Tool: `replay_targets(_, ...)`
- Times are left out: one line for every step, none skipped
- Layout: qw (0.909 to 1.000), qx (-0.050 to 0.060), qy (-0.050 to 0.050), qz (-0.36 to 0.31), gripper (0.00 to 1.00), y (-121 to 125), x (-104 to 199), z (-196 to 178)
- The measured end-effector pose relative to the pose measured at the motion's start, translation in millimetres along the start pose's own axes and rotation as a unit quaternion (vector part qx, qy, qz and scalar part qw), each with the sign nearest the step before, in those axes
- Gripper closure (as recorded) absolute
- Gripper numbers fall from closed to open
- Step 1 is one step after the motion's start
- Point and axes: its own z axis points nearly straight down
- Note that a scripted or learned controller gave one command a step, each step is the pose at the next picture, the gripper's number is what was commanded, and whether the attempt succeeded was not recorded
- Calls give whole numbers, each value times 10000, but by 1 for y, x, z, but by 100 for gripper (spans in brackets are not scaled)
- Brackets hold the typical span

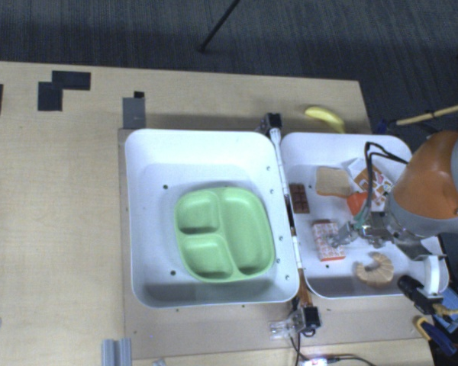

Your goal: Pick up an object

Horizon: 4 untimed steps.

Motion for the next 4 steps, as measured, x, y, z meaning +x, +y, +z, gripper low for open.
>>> replay_targets(10000, -22, 9, -13, 100, 2, 1, -11)
replay_targets(10000, -13, 12, -14, 0, 2, 1, -11)
replay_targets(10000, -27, 15, -21, 100, 3, 2, -21)
replay_targets(10000, -25, 16, -23, 0, 3, 2, -21)
